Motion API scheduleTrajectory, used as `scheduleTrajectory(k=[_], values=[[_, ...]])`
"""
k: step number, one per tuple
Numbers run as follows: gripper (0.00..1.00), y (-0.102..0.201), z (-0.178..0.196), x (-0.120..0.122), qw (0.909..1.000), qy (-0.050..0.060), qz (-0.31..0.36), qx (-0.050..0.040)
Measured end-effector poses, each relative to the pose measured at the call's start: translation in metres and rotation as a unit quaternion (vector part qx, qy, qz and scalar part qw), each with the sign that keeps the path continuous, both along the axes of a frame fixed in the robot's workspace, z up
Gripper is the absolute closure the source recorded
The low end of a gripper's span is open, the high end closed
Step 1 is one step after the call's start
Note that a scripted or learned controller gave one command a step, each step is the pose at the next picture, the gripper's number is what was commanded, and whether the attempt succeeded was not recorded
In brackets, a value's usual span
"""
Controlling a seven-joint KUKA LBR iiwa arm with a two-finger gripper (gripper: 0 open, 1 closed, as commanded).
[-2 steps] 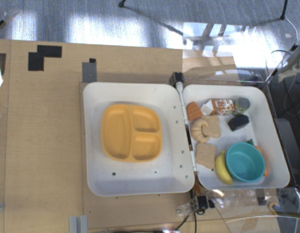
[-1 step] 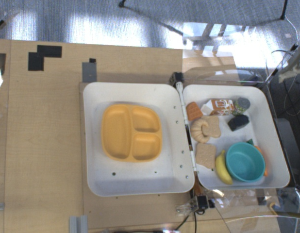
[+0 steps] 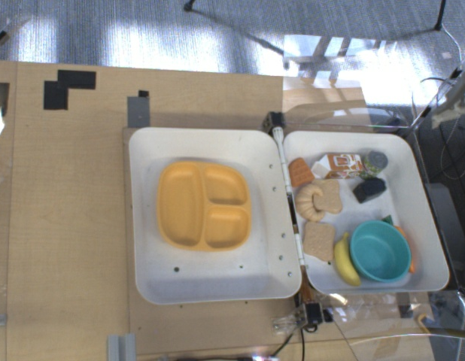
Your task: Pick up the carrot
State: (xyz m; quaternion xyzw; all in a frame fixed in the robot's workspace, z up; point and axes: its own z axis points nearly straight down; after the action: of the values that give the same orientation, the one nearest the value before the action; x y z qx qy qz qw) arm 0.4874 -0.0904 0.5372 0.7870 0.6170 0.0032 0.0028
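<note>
**Lying Half-Hidden: Carrot Tucked Against the Teal Bowl in the Right Bin**

The pale wooden tabletop (image 3: 67,239) fills the left of the frame, with black block marks (image 3: 67,89) near its upper left. Further right sits the left bin (image 3: 142,201), holding a yellow divided plate (image 3: 204,205) at its middle.

The right bin (image 3: 424,194) sits just beside it, and the two bins meet along a central seam. In this bin's upper left corner lies a ridged orange-brown piece (image 3: 300,173). Below it is a pale ring-shaped pastry (image 3: 309,201), touching a tan slice (image 3: 330,195) on its right. A second tan slice (image 3: 319,241) lies lower, next to the seam. A small printed packet (image 3: 344,164) lies along the top wall, with a grey round piece (image 3: 376,159) to its right and a black object (image 3: 369,189) below that.

A yellow banana (image 3: 345,260) curves along the left side of a teal bowl (image 3: 379,252), which stands upright in the bin's lower right. The carrot (image 3: 410,256) appears as a thin orange sliver against the bowl's right edge, near the bin's right wall and mostly hidden by the bowl.

Whether the tool is open or closed cannot be told.
</note>
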Motion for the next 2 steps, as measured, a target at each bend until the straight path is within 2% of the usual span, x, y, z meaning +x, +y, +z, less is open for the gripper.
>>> scheduleTrajectory(k=[2], values=[[0.0, 0.0, 0.0, 0.0, 1.0, 0.0, 0.0, 0.0]])
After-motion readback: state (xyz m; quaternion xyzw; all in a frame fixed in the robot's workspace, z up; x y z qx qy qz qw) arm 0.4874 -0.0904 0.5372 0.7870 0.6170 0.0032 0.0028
